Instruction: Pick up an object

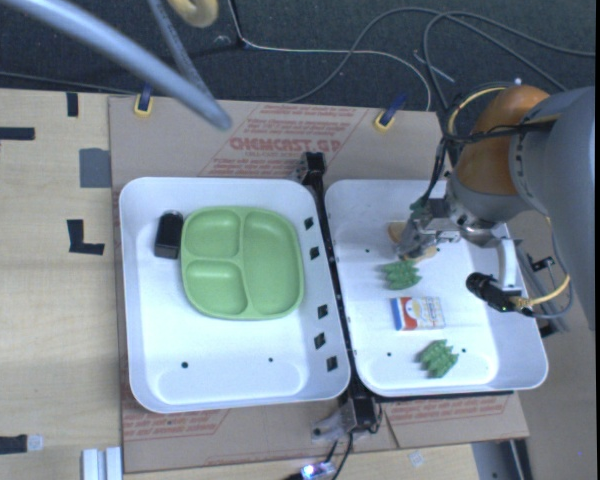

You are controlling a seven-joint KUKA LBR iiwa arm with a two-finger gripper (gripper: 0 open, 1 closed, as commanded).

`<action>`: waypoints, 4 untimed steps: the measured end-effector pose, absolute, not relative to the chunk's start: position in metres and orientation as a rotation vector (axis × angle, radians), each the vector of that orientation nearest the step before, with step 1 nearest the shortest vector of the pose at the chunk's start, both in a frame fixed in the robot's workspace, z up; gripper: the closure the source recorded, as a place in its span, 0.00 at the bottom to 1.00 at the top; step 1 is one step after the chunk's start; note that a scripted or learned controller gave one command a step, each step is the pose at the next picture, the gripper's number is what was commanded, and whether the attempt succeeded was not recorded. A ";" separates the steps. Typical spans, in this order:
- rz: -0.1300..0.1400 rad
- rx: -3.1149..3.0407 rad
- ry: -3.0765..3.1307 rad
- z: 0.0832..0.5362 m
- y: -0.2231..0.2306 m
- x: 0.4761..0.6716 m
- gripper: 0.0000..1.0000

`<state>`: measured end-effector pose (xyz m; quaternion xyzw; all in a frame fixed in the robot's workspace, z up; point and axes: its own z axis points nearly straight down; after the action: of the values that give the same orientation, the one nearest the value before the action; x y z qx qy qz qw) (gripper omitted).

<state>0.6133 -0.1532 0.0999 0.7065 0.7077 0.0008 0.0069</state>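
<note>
The desk spreads pale and wooden under everything, with a brown cardboard sheet laid on it and black cables trailing across the dark floor beyond.

My arm comes in from the right, grey with its orange band rounded above the wrist.

The left bin sits beside the right bin, their inner rims touching along the middle. In the left bin lies a green divided plate, flat and roughly central, with a small black block just beside its left edge.

My jaws hang low over the upper middle of the right bin, over a small tan object at their tips; whether they are released or clenched I cannot tell, as the wrist hides them.

Just below them lies a green leafy piece. Below that, near the bin's centre, lies a small white card with red and blue print. A second green leafy piece rests near the bin's front edge, apart from the card.
</note>
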 end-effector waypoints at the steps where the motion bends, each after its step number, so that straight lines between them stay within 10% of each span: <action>1: 0.003 2.218 2.222 0.145 -0.147 0.619 1.00; 4: 0.001 2.216 2.229 0.221 -0.090 0.605 1.00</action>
<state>0.6050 -0.0897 0.2209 0.7051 0.7091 0.0004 -0.0008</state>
